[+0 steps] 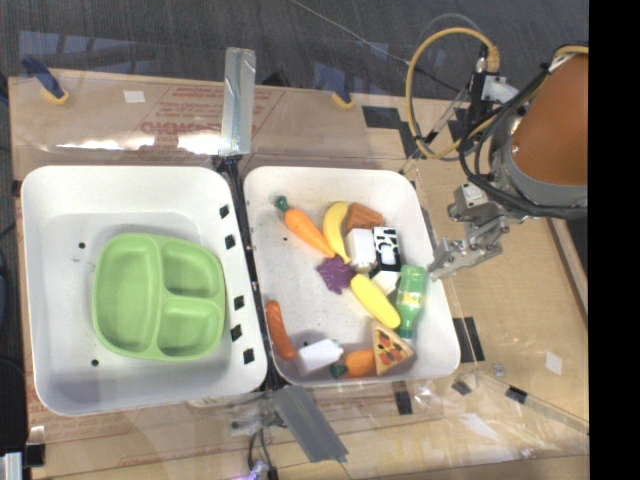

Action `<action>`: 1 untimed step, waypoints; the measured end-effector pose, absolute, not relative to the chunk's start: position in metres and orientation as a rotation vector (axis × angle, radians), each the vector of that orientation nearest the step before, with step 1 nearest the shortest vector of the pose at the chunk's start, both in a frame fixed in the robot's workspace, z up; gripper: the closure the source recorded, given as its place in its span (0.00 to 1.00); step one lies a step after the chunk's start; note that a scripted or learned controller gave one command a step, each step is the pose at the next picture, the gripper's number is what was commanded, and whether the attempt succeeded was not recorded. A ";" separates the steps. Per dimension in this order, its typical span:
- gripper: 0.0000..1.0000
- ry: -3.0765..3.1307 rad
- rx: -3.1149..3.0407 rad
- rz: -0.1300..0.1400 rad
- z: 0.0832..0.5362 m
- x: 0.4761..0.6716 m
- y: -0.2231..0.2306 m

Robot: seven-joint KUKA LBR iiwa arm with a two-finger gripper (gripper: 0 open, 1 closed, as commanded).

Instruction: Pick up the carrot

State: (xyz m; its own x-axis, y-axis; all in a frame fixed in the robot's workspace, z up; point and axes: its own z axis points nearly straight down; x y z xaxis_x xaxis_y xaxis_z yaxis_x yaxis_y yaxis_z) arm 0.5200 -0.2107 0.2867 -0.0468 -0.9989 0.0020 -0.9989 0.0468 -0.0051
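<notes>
Pick not begun. Carrot [305, 230] lies in the right bin [262, 268], near its far-left corner, untouched. My jaws [455, 258] hang outside the bin's right rim; their opening I cannot tell. Approach, descent, grasp and lift remain.

Bright, even light; glare on taped plastic [150, 140].

Red printing runs across the clear plastic sheet [180, 118] on the tabletop [520, 318], at about eleven o'clock above the left bin [40, 198]. It lies upside down and too blurred to read. Nothing else carries legible writing.
</notes>
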 end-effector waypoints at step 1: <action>1.00 2.180 -2.261 0.001 0.316 0.577 -0.209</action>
